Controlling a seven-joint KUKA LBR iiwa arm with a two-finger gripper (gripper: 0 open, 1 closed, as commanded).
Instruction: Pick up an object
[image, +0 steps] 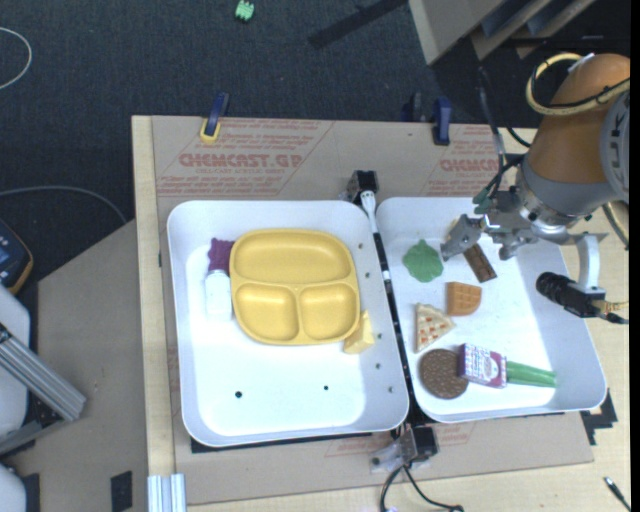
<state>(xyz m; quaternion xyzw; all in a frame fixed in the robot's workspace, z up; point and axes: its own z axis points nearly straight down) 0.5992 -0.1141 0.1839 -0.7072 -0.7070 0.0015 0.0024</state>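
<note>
Pincer: seen low over the right bin's 12 o'clock end, at the tip of the grey arm that enters from 3 o'clock; whether its fingers are apart or together cannot be told, since the metal parts blur together. A brown bar is seen just under it, touching or nearly touching; a grip on it is not shown.

Right bin: white and shallow, set at the 3 o'clock half of the desk.

Green lump: lies toward 9 o'clock of the pincer, near the bin's left wall.

Waffle piece: tan, placed toward 6 o'clock of the brown bar, apart from it.

Pizza slice: a pale wedge, found at 7 o'clock of the waffle piece, just beside it.

Round cookie: dark brown, placed near the bin's 6 o'clock edge.

Purple packet: lies just beside the cookie at its 3 o'clock, with a green stalk extending toward 3 o'clock.

Left bin: white, next to the right bin at 9 o'clock.

Yellow tray: divided into three compartments, lying in the left bin's upper half.

Purple item and white bottle: tucked against the tray's 9 o'clock side.

Desk: covered in brown printed board.
</note>
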